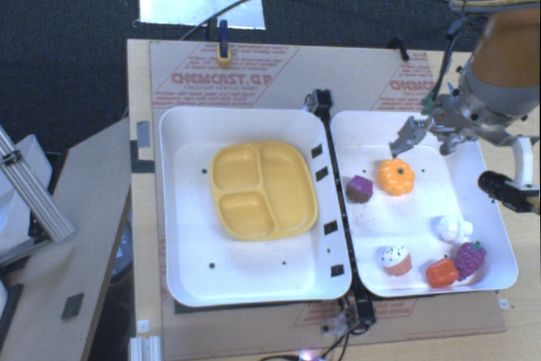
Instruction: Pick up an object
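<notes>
My gripper (429, 139) hovers over the back of the right bin (372, 131), its fingers open with nothing between them. Just in front of it and slightly left sits an orange toy pumpkin (396, 177), apart from the fingers. Left of the pumpkin, near the bin's left wall, lies a small purple piece (359, 188). Toward the front are a white lump (452, 226), a cupcake toy (395, 259), a red-orange pepper (441, 272) and a purple bunch of grapes (470, 258).
The left bin (182, 207) holds a yellow divided plate (262, 188). A black clip strip (331, 199) runs between the two bins. The toys crowd the right bin's front right corner.
</notes>
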You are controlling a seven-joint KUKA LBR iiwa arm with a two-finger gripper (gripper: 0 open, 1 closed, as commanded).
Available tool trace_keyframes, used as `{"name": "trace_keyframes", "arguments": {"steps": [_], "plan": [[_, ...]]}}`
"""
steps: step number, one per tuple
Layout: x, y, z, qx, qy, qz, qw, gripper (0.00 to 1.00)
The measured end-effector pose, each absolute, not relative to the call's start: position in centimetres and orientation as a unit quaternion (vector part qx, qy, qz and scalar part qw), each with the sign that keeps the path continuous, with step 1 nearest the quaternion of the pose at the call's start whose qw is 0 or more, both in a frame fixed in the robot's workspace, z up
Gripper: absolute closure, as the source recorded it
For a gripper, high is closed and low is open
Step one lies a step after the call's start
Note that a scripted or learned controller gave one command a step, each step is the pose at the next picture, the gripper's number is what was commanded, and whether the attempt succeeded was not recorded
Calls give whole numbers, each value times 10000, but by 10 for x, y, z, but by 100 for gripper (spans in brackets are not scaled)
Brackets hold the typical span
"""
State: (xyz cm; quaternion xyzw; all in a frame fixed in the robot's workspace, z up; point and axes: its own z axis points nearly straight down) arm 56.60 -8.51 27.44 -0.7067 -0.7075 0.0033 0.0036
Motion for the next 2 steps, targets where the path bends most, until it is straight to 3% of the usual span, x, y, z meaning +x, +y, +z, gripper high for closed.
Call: {"name": "trace_keyframes", "arguments": {"steps": [1, 2], "plan": [[568, -85, 281, -7061, -7081, -5, -8, 0], [564, -85, 219, -7067, -7076, 6, 8, 0]]}}
